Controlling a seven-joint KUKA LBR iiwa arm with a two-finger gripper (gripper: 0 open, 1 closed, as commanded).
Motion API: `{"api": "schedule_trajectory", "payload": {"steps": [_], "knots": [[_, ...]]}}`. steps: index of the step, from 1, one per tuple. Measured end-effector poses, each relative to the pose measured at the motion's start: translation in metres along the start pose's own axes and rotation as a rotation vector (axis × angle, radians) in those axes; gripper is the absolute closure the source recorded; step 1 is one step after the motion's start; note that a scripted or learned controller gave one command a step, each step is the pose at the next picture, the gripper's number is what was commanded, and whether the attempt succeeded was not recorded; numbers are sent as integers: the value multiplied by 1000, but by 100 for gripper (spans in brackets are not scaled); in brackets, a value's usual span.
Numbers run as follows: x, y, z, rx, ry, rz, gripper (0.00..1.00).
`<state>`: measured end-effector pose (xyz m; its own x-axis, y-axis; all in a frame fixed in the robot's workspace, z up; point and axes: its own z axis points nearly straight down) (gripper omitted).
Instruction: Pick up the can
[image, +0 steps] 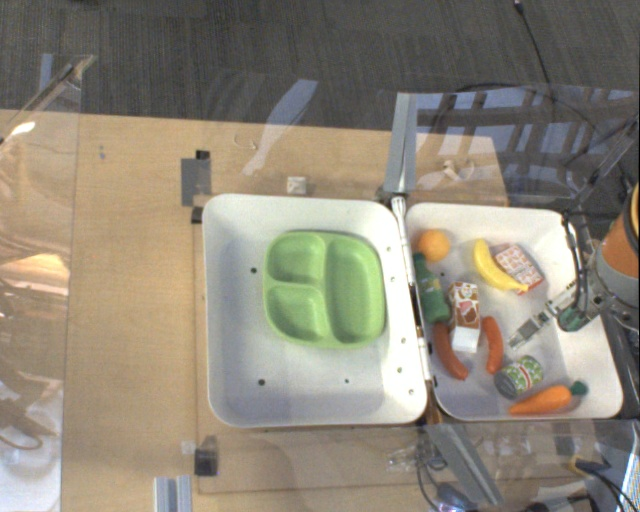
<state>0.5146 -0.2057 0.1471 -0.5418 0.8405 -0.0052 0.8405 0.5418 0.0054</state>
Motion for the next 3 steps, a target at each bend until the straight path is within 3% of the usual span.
{"api": "schedule_trajectory", "payload": {"steps": [1, 2, 3], "knots": [[33, 0, 52, -18, -18, 123, 0], [41, 76, 12, -1, 0, 100, 0], [8, 129, 55, -7, -7, 298, 0]]}}
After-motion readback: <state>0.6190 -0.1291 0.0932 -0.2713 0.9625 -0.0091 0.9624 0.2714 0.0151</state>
